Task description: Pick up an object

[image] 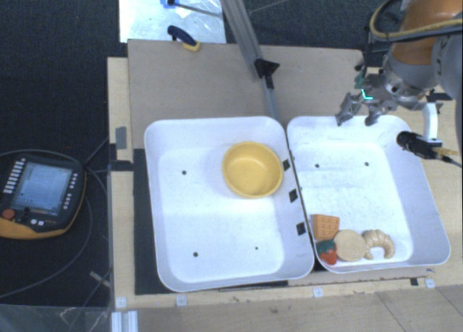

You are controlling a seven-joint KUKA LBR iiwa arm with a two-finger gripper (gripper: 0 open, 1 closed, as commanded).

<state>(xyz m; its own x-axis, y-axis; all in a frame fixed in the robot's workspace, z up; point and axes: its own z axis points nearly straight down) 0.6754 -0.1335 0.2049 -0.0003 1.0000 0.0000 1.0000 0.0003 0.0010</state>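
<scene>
Above the right bin's (416, 179) far rim, the gripper (359, 114) hangs spread, holding nothing. This looks like the approach step. Next it must travel to the toy foods: waffle (325, 225), cookie (349, 245), croissant (380, 243).

A tan bench top (202, 84) stands on dark carpeted floor (51, 48). A bright reflective patch (155, 1) lies beyond it. A grey tripod leg (242, 23) slants across the board. On the floor sits a handheld control pendant (36, 194).

Surface (202, 81) was a tan board carrying 2 shallow white bins side by side, touching: left bin (173, 251), right bin (412, 193). A blue-and-yellow clamp (184, 37) sat at its far left edge.
</scene>
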